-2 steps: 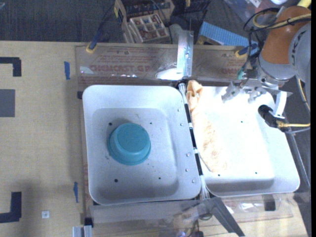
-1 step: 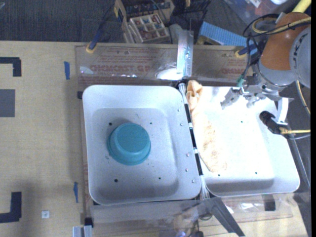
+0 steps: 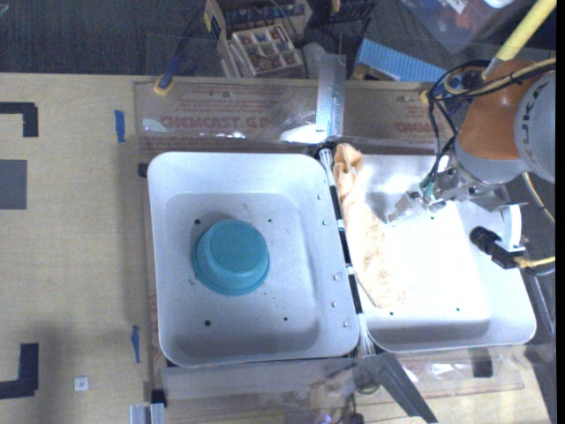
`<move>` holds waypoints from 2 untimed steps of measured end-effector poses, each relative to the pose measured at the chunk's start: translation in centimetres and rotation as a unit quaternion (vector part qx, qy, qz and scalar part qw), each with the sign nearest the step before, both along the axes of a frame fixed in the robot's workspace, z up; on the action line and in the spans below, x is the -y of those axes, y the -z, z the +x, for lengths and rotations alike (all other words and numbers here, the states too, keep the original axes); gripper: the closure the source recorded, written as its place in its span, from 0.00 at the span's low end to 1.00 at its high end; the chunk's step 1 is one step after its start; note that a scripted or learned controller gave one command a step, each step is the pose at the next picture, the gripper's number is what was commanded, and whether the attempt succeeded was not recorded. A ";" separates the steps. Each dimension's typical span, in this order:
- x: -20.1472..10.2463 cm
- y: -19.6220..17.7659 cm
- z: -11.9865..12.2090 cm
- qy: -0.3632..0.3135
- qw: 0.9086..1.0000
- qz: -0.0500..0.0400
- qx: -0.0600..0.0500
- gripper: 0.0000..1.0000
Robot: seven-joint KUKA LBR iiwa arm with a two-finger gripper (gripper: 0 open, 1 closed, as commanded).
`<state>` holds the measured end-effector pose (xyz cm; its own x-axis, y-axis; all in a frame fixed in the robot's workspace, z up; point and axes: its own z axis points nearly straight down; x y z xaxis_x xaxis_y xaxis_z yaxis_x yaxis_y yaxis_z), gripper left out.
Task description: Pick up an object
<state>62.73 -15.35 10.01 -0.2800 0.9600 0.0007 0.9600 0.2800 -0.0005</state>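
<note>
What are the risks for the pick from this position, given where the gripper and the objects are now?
1. The gripper is over the right bin, where the cloth lies flat along the left wall; a grasp may close on nothing, or catch just a fold that slips.
2. The cloth's top end drapes over the divider, so lifting might drag it.
3. The blue bowl sits in the left bin, far from the gripper.

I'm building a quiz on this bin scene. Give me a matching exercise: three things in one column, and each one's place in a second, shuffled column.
Things:
1. teal bowl
2. tan cloth
3. gripper

Places:
A. along the right bin's left side
B. over the right bin's upper part
C. in the middle of the left bin

Pairs: 1-C, 2-A, 3-B
</note>
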 end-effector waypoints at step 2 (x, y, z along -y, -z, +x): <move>-5.0 1.3 3.9 -0.046 0.999 -0.003 0.001 0.00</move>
